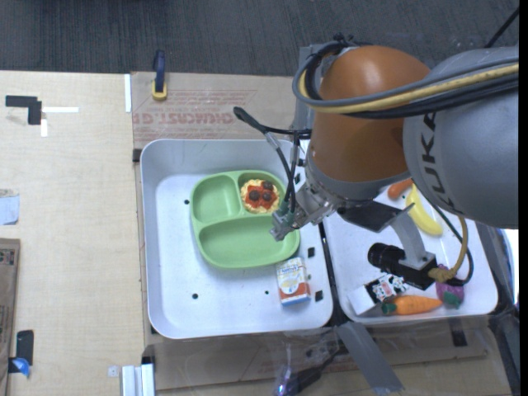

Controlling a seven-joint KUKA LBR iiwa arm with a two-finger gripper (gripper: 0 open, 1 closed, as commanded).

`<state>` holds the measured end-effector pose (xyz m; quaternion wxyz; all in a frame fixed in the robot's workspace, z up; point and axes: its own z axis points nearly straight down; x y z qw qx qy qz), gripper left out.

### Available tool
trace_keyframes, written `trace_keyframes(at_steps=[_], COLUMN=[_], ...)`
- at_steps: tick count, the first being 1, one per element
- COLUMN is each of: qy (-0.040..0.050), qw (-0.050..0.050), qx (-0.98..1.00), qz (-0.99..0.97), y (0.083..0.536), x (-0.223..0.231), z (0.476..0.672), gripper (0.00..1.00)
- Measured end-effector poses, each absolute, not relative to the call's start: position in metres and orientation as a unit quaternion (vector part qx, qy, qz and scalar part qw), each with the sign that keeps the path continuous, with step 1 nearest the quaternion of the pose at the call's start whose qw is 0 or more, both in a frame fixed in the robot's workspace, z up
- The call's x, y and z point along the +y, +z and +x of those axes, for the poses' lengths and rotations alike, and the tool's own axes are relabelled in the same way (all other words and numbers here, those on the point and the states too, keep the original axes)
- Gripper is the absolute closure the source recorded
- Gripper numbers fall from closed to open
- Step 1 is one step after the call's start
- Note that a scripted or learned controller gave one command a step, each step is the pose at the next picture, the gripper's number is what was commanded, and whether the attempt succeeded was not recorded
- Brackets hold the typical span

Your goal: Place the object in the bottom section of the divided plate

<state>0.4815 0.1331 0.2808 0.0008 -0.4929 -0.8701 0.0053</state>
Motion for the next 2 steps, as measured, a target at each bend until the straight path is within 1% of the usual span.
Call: trace_keyframes(at_steps=[1,2], qy=[0.0013,0.0007], qw=[-0.001,-0.001], qx=[-0.829,-0.955], qz=[-0.559,-0.298], y=[0.394,0.383], x=[0.085,0.063], z=[0.479,0.512], gripper=[1.0,1.0])
